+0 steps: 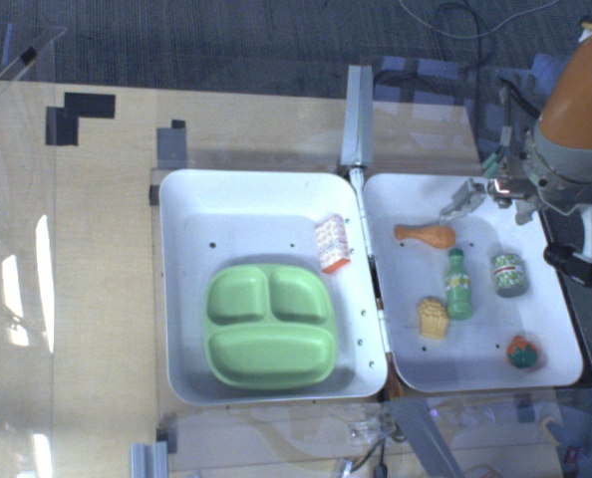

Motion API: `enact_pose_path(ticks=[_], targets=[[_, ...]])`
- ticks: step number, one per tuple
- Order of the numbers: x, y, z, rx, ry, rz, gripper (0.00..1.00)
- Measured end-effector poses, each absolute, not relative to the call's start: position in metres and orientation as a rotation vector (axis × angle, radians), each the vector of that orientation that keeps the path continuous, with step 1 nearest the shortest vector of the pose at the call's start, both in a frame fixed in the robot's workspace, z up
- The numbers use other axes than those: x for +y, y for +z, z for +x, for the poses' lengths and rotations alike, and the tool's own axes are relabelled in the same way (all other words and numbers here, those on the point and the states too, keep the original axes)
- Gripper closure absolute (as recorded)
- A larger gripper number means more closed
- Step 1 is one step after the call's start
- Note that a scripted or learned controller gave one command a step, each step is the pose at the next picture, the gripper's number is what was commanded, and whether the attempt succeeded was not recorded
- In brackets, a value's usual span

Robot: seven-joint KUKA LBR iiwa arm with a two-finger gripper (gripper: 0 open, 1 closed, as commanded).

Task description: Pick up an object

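Note:
My gripper (462, 203) hangs over the back of the right bin (475, 371), just above and right of a brown drumstick (426, 234). It looks open, with nothing between its fingers. In the same bin lie a green bottle (458, 284), a small green-labelled can (509, 274), a yellow corn-like toy (433, 318) and a small red and green toy (521, 352). The left bin (181, 267) holds a green divided plate (270, 325) and a white and red snack packet (331, 244) near its right wall.
A metal divider post (356, 118) stands behind the gap between the bins. The arm's orange band (580, 93) and grey wrist sit over the right bin's back right corner. Cables (455, 8) lie on the floor behind.

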State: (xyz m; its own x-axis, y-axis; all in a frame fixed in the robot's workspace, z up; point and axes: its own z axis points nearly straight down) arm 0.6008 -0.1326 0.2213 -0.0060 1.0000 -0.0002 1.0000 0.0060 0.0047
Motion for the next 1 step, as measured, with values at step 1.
enact_pose_path(ticks=[1], targets=[[-0.1192,0.0914,0.5456,2.429,0.005,1.986,0.00]])
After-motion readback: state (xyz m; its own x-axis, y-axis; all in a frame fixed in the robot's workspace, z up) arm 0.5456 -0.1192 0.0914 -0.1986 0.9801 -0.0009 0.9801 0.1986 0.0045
